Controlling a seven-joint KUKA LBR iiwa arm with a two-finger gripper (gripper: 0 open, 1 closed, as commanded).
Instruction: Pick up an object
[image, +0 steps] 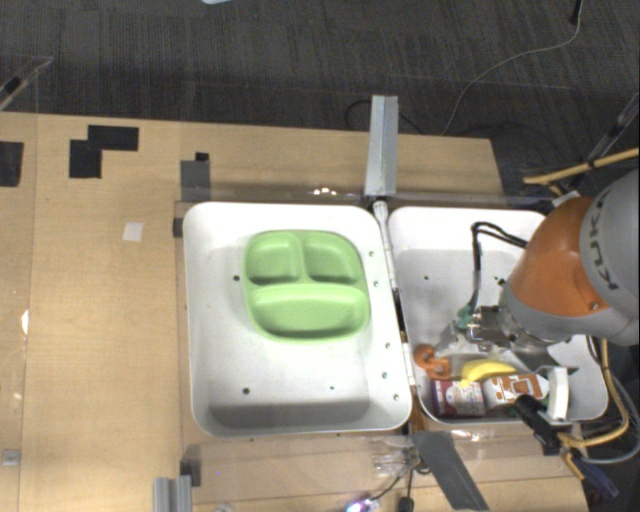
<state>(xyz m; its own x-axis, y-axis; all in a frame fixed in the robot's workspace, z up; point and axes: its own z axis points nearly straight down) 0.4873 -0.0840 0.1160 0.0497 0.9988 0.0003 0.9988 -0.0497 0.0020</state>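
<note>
The gripper (478, 338) is down low in the right bin (440, 240), at its near end, and the grey wrist and orange band of the arm (565, 275) hang over it from the right, so whether it is spread or closed cannot be told from this angle, nor whether it has hold of anything. It sits right at the cluster of candidate objects, which lie crowded against the bin's near wall: a yellow banana (487, 371) just below the gripper, a dark bottle with a white cap (500, 392) lying on its side beneath the banana, and a small orange item (425, 355) to the left, near the divider between the bins. The low, steep reach looks chosen because everything graspable has gathered in that corner, where the wall limits the approach and the objects touch one another, so a clean grip on one alone seems hard. A black cable loops up from the wrist over the bare far part of the bin. The left bin (215, 330) carries a green divided plate (305, 283), well apart from the arm. Both bins rest on the wooden bench (90, 330).
</note>
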